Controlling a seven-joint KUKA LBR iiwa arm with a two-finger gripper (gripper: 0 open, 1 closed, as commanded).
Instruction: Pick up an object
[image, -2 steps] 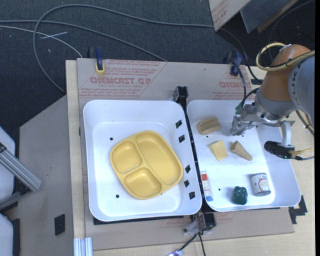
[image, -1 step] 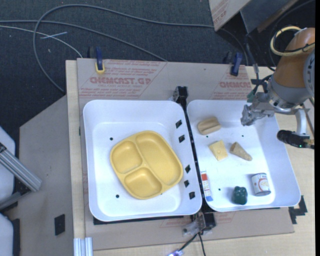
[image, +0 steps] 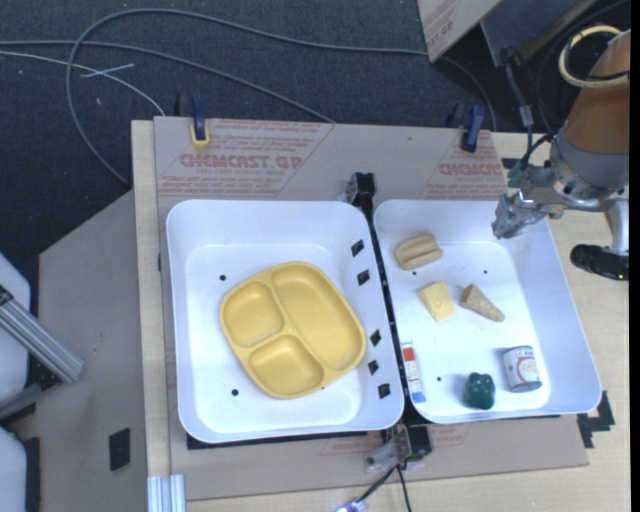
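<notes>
I had the gripper (image: 512, 215) parked over the right bin's (image: 560, 300) far corner; I couldn't tell its jaw state. The bread roll (image: 417, 250) lay nearest, so I judged it the likeliest pick

A dark carpeted floor (image: 70, 120) spreads behind and to the left of the brown board (image: 300, 160), and thin pale cables (image: 110, 45) loop across it. The board carries red printed lettering and is pinned at its far edge by a blue-and-yellow clamp (image: 199, 122) and a blue clamp (image: 471, 128). Beyond its far right corner sits a cardboard box (image: 450, 22). Left of the board, an aluminium rail (image: 35, 335) slants past.
</notes>
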